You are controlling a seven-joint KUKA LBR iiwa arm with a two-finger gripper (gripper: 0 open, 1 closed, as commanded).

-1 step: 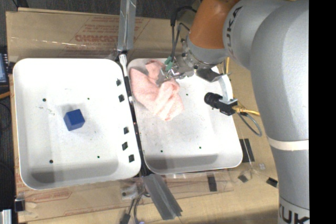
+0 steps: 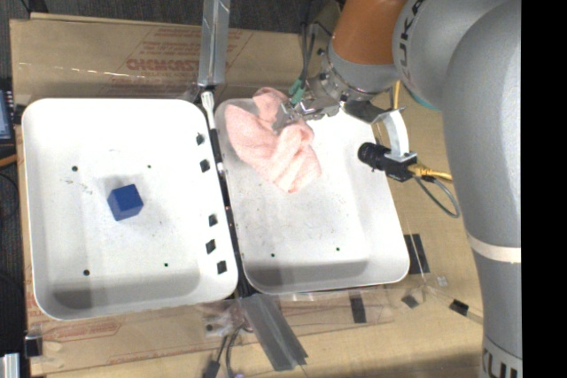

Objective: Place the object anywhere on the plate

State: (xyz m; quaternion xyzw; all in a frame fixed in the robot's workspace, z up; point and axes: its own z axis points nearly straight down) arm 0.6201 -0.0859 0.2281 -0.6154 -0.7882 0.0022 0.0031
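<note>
"KUKA" lettering [image 2: 409, 24] on arm [image 2: 469, 57]; cardboard [image 2: 133, 57] print illegible.

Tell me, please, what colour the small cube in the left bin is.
Blue cube, clearest in the camera view.

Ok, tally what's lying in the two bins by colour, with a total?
Blue: 1, the cube in the left bin
Pink: 1, the cloth in the right bin, under the end effector
Total: 2
</note>
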